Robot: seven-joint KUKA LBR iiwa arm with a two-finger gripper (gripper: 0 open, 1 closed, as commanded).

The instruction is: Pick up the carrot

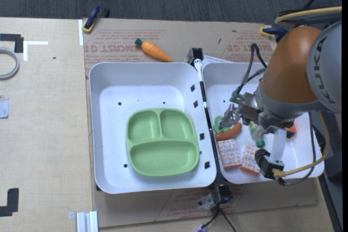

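An orange carrot [154, 50] with a green stub lies on the cardboard behind the left bin, outside both bins. In the right bin [217, 81], a second orange-red piece with green leaves [229, 131] lies near the left wall. My gripper [232, 115] hangs low over the right bin, just above and touching or almost touching that leafy orange piece. The arm's orange band and grey wrist [291, 76] cover much of the bin's middle and right.
A green divided plate [162, 141] sits in the left bin [103, 117]. Two red-and-white packets [229, 153] [250, 160] lie at the right bin's front. A small orange item [291, 129] peeks from under the arm. A blue clip [91, 19] lies at the back left.
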